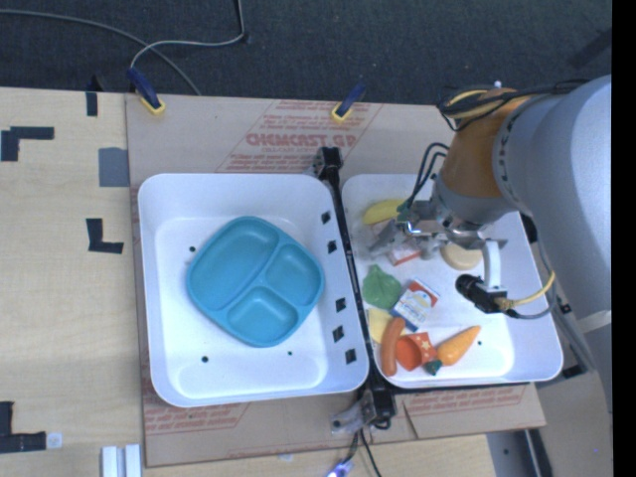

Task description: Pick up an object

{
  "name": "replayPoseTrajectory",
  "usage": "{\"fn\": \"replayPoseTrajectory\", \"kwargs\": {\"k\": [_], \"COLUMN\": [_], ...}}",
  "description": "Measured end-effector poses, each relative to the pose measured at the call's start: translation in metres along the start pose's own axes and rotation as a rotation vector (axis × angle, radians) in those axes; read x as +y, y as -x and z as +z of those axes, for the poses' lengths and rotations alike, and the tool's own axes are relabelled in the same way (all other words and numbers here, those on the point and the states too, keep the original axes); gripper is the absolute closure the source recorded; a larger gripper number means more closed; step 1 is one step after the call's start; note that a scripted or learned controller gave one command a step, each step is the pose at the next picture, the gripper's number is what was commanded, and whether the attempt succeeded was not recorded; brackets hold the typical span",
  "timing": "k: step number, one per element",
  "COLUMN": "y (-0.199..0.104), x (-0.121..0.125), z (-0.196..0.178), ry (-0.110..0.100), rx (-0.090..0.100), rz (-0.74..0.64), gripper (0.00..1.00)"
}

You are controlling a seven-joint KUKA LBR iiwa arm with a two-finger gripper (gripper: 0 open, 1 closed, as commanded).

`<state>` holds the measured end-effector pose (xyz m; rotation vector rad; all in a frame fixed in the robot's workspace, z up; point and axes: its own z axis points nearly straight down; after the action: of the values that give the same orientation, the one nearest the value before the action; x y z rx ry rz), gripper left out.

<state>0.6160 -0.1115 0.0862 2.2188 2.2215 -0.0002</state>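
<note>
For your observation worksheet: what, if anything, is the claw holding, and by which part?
It cannot be told: the claw hangs low over the toy food in the right bin.

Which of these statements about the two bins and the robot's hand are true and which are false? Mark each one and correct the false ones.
1. The blue plate lies in the left bin. True.
2. The blue plate is one open dish with no sections. False: it is split into three compartments.
3. The hand is over the right bin. True.
4. The orange carrot lies at the far edge of the right bin, beside the banana. False: it lies near the front edge, and the banana is at the far edge.
5. The toys are spread evenly over both bins. False: they are all in the right bin, such as the green vegetable.
</note>
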Motion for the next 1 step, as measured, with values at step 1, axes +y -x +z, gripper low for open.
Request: {"fn": "replayPoseTrajectory", "kwargs": {"k": [1], "y": [-0.0023], "x": [0.053], "z": [0.0007], "ry": [0.001], "rx": [0.0], "rz": [0.0], "gripper": [0.0]}}
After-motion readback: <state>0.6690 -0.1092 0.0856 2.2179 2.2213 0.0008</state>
